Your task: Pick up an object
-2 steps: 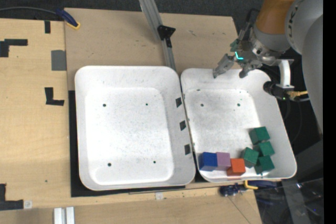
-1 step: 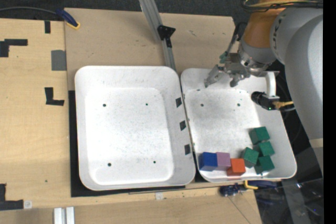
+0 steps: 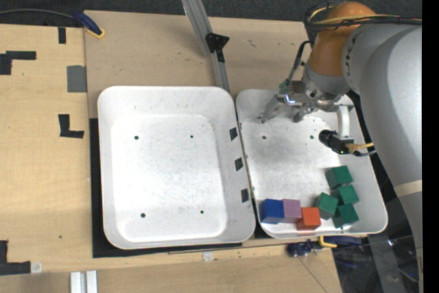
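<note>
camera view: the pick looks barely begun, as far as this shows. all the candidate objects sit in the right bin (image 3: pixel 255 147), clustered along its near edge, toward five and six o'clock of the bin floor. a blue block (image 3: pixel 272 210) is leftmost, a purple block (image 3: pixel 292 208) touches it, and an orange block (image 3: pixel 310 217) sits just beside that. four green blocks (image 3: pixel 340 197) are bunched near the bin's five o'clock corner, some touching each other. none of them is lifted or tilted off the floor. the left bin (image 3: pixel 116 147) carries none of them.

the gripper (image 3: pixel 293 101) hangs over the far end of the right bin, around twelve o'clock of that bin, well apart from the whole cluster. i can't tell from this slant whether the claw is released or clenched; the metal parts there blur together. nothing visible sits in it, and it appears to touch no block. what remains, in my judgement, is nearly everything: travelling toward six o'clock to reach a block, descending, closing on it and lifting.
</note>
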{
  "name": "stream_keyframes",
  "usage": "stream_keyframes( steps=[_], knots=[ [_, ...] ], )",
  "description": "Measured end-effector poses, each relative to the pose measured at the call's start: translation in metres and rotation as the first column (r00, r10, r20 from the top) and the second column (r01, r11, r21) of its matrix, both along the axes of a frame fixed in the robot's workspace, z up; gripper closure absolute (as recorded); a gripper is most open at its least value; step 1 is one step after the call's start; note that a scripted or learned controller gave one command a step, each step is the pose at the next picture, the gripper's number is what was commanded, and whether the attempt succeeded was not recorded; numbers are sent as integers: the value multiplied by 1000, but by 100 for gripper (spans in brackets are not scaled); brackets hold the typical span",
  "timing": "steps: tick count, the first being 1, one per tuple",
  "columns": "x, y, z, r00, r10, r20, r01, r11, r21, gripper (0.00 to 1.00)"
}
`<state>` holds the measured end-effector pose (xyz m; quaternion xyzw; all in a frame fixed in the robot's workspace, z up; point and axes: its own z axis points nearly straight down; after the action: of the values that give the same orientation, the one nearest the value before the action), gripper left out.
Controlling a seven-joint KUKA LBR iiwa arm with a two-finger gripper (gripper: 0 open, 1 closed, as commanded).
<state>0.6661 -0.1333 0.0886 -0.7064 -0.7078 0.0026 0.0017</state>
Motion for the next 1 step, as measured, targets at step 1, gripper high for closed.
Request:
stream_keyframes(
  steps=[1],
  knots=[
    [2,1,13,1000,2,4,-2,1000,-1,100]
  ],
)
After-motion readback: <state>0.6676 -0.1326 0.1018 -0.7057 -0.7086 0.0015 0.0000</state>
